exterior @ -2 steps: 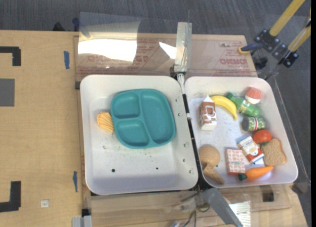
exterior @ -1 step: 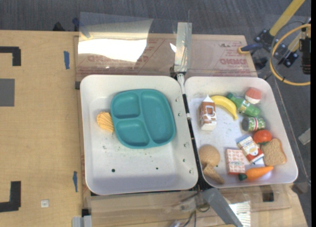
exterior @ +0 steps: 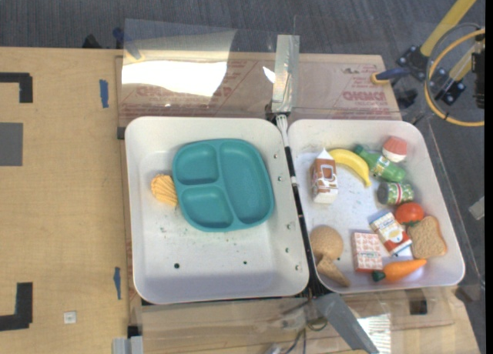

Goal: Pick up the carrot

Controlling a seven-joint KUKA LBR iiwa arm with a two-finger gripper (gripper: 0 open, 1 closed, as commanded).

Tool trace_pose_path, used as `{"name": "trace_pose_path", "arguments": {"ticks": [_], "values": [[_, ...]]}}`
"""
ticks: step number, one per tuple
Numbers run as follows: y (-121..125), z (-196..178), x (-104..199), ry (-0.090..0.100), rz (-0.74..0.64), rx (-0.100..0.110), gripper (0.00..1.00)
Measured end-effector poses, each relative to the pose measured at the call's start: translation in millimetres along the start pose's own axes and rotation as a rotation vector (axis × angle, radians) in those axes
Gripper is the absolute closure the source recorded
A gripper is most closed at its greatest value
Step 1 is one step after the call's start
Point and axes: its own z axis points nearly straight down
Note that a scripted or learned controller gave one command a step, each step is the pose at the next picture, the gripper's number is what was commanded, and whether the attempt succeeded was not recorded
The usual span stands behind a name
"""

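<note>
Illumination: bright, even, from overhead.
Glare: strong white reflection on the clear plastic sheet (exterior: pixel 181 68) behind my left bin (exterior: pixel 146 268).
Shadows: soft, short, under the teal plate (exterior: pixel 223 183).
Focus: mildly soft overall; small labels in my right bin (exterior: pixel 451 268) unreadable.

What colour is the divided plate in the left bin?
Teal, the divided plate; seen clearly in the camera view.

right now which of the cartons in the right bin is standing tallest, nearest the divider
The brown-and-white milk carton, beside the banana; the other two cartons lie near the carrot.
</note>
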Motion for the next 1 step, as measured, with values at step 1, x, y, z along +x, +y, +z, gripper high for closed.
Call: {"name": "trace_pose_path", "arguments": {"ticks": [1], "values": [[-2.1,-10.1,-0.4,-0.002,0.003,0.004,1.00]]}}
